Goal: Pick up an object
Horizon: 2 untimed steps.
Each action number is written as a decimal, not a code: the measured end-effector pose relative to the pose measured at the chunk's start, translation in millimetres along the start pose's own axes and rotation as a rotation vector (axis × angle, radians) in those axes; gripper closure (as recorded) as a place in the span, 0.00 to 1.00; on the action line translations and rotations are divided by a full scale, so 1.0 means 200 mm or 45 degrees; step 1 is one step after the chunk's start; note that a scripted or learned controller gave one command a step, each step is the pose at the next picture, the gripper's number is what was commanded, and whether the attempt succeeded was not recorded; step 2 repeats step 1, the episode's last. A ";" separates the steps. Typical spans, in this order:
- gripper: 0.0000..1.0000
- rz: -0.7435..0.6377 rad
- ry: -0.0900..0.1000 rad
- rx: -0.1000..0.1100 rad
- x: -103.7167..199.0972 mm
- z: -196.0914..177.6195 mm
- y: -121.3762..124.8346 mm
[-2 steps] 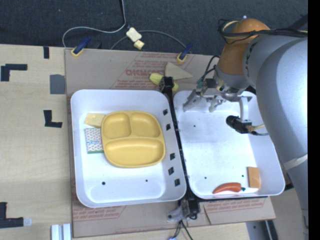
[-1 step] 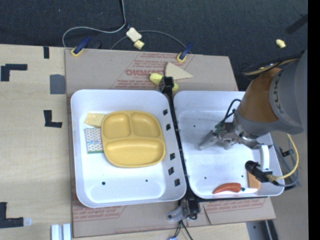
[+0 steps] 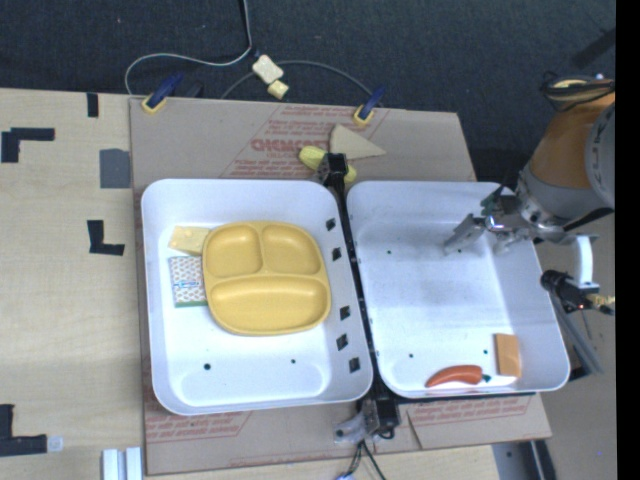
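Observation:
The right bin holds a red-orange sausage-shaped object and a small tan block, both near its front right corner. My gripper hangs over the bin's back right part, far from both, with its metal fingers pointing left and spread apart, nothing between them. In the left bin a yellow divided plate lies in the middle, with a pale yellow piece and a patterned card at its left edge.
A black divider with clips runs between the bins. Behind them on the cardboard lie a yellow object and a tan wedge. Cables and clamps sit at the back. My arm stands at the right.

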<state>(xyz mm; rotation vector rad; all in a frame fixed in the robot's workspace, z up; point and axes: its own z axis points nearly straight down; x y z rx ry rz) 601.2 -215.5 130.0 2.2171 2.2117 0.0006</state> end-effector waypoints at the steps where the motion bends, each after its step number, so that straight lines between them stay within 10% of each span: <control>1: 0.00 -0.014 0.015 0.012 0.49 0.14 0.11; 2: 0.00 -0.014 0.015 0.012 0.49 0.14 0.11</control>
